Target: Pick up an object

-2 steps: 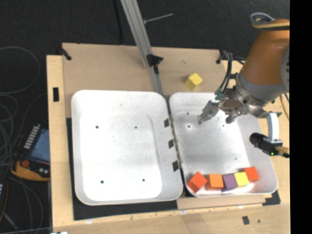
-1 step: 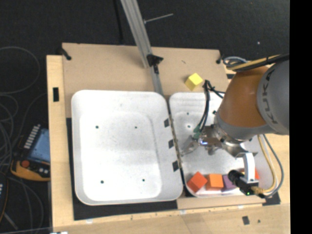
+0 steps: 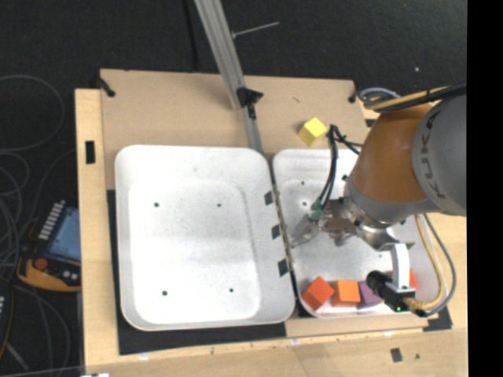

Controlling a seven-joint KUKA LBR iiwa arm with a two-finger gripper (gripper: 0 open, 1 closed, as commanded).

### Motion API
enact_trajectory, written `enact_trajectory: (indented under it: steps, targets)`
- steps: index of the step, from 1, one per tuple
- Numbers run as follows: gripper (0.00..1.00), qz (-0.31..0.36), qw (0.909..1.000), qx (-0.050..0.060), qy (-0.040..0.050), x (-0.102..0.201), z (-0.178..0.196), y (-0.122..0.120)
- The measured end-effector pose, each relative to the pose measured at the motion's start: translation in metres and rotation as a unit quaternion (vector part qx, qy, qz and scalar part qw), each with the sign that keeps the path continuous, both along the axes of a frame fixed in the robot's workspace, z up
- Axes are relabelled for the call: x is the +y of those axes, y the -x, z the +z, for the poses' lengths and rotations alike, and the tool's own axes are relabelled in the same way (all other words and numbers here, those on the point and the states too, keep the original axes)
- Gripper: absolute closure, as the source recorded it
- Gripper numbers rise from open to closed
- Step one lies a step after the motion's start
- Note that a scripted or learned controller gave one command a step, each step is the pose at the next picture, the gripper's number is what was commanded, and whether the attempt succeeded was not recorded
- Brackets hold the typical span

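Observation:
My gripper (image 3: pixel 305 229) hangs over the left part of the right bin (image 3: pixel 295 171), close to the wall between the two bins. The grey wrist with its orange band (image 3: pixel 389 163) covers much of that bin. At the bin's front edge a red-orange block (image 3: pixel 318 291), an orange block (image 3: pixel 347 291) and a purple block (image 3: pixel 368 295) lie in a row, well in front of the gripper. Nothing shows in the gripper.
A yellow block (image 3: pixel 313 130) sits on the bench behind the right bin, outside it. The left bin (image 3: pixel 192 234) lies to the left. A slanted metal rail (image 3: pixel 228 53) runs from the top down to the gap between the bins. Cables hang by the wrist.

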State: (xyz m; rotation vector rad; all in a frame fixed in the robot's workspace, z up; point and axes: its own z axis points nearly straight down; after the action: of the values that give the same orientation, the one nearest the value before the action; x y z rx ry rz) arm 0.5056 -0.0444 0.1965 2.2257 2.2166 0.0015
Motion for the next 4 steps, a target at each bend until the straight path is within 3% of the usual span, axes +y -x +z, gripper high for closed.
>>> enact_trajectory:
  steps: [1, 2, 3, 4]
  targets:
    - [0.00, 0.003, 1.0000, -0.002, 0.0012, -0.021, -0.044, 0.009]
    - [0.00, 0.001, 1.0000, -0.001, 0.0010, -0.087, -0.101, -0.034]
    - [1.00, -0.002, 1.0000, -0.003, 0.0016, -0.086, -0.088, -0.034]
    - [1.00, 0.000, 1.0000, -0.003, 0.0012, -0.110, -0.097, 0.021]
